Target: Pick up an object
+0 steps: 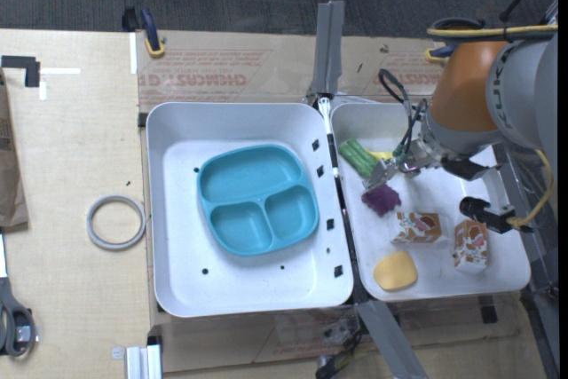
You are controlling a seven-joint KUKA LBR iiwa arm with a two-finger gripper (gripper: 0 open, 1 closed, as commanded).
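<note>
The pincer (pixel 388 176) hangs low in the right bin (pixel 510 280), near that bin's left wall, and its tip sits right over a purple lump (pixel 382 200); the lump lies just toward the bin's near edge from the tip, so close that contact cannot be ruled out. How far apart the pincer stands cannot be told from this slant. Just on the far side of the lump, touching or nearly touching the tip, lies a green stick-shaped piece (pixel 358 157), its long axis running slantwise from the far left wall toward the middle of the bin. If the purple lump is the target, the drop looks nearly straight down with a small shift toward the near edge. The bin floor is smooth, white and flat. Room is fair: a red and white packet (pixel 417 228) lies near the lump on its right, a second packet (pixel 470 244) farther right, and a yellow lump (pixel 395 272) by the near edge. The left bin (pixel 169 280) holds a blue divided tray (pixel 257 200), well apart from the lump.
</note>
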